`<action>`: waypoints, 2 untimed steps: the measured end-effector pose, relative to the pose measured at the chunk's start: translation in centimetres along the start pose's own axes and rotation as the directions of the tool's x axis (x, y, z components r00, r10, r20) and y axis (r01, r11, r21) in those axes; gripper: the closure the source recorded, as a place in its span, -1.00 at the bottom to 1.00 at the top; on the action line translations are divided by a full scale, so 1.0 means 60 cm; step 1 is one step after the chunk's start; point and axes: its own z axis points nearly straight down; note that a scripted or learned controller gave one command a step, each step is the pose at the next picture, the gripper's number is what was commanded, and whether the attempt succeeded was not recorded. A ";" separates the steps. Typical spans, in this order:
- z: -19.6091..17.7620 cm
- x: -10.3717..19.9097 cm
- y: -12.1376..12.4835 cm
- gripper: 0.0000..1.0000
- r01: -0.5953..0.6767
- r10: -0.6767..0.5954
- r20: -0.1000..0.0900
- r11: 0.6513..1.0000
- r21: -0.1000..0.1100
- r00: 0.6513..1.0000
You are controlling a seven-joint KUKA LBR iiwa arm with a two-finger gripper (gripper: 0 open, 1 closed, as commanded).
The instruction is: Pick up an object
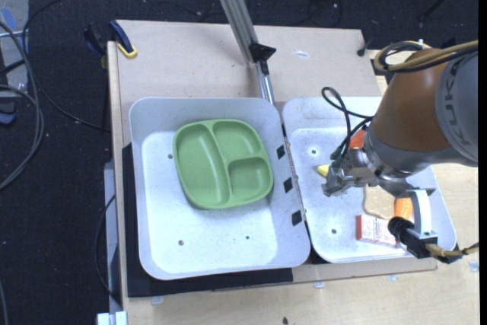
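Green plate (224,164) lies alone in the left bin (152,240), well apart from the work, so you can leave it out of account. In the overhead camera the arm (418,118) reaches in from the right and hangs over the right bin (312,137), with its gripper (335,183) low near that bin's middle. A small yellow piece (323,171) lies just left of the gripper, touching or barely apart; you cannot tell which. Nor can you tell how far the gripper is open, or whether it has hold of anything. A red-and-white box (374,229) lies at the near side of the same bin, partly under the arm. You should judge the task barely begun: the reach is made, the yellow piece looks the likely target, and a sure grasp and the lift are both left to do.
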 end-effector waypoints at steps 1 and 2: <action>0.001 0.080 0.000 1.00 -0.001 0.001 0.000 1.000 0.000 1.000; 0.000 0.166 -0.001 1.00 -0.001 0.001 0.001 1.000 0.001 1.000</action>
